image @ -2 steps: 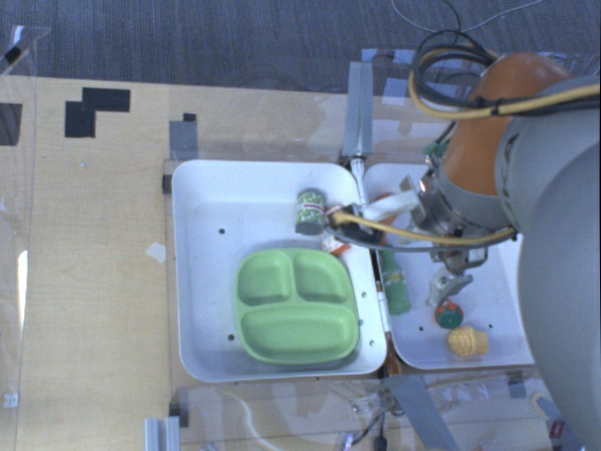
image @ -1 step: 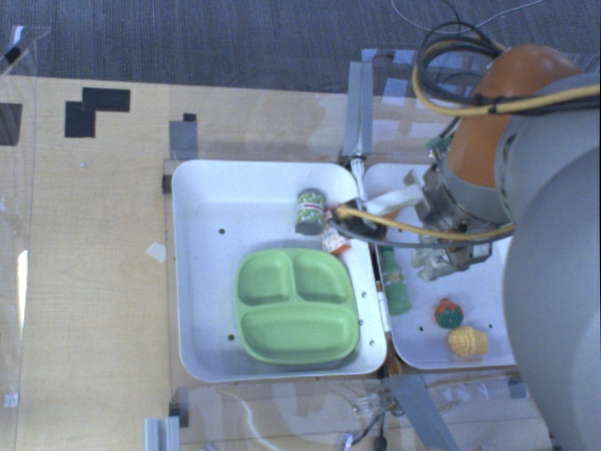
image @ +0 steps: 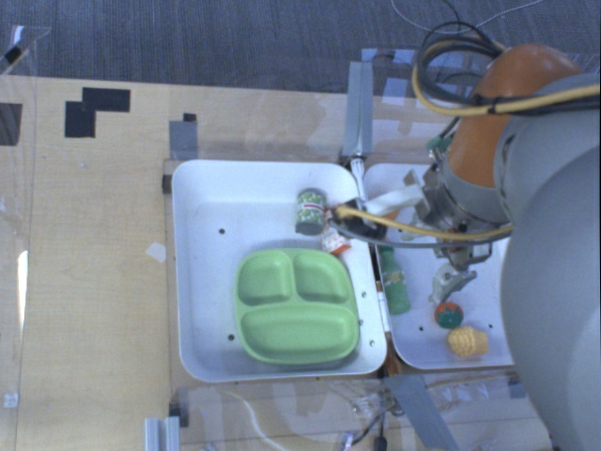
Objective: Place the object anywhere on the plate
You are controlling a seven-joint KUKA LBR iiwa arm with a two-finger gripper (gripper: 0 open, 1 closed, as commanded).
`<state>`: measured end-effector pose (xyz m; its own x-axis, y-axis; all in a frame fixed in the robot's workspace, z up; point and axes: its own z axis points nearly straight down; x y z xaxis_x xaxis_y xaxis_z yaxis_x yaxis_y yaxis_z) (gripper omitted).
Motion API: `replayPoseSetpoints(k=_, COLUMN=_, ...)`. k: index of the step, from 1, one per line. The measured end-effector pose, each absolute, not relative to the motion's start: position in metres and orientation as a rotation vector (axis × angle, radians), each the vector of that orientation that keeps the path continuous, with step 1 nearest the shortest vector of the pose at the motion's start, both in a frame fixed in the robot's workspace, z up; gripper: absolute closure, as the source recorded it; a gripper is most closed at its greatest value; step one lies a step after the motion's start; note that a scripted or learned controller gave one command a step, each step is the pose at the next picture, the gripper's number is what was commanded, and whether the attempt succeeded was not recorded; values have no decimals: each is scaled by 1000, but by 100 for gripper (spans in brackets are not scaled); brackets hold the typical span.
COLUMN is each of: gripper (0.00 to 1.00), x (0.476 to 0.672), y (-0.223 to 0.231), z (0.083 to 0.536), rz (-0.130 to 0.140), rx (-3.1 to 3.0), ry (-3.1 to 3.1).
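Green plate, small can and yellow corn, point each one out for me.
green plate (image: 297, 332), camera view, its large front compartment
small can (image: 309, 211), camera view, its side wall
yellow corn (image: 467, 343), camera view, its middle

There are 2 white bins on the surface: 1 left bin (image: 192, 280) and 1 right bin (image: 418, 346). The left bin carries 1 green plate (image: 296, 305) with 3 compartments, 1 small green can (image: 310, 210) just beyond the plate's far edge, and 1 small red-and-white item (image: 335, 243) beside it. The right bin carries 1 green bottle (image: 395, 285), 1 red-and-green ball (image: 449, 314) and 1 yellow knobbly piece (image: 468, 343). 1 arm (image: 526, 158) reaches in from the right.
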<state>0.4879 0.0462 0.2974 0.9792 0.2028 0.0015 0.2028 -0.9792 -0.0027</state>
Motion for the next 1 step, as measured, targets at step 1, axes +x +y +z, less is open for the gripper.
replayPoseSetpoints(k=1, gripper=0, x=487, y=86, z=266, rz=1, rx=-3122, ry=-338)
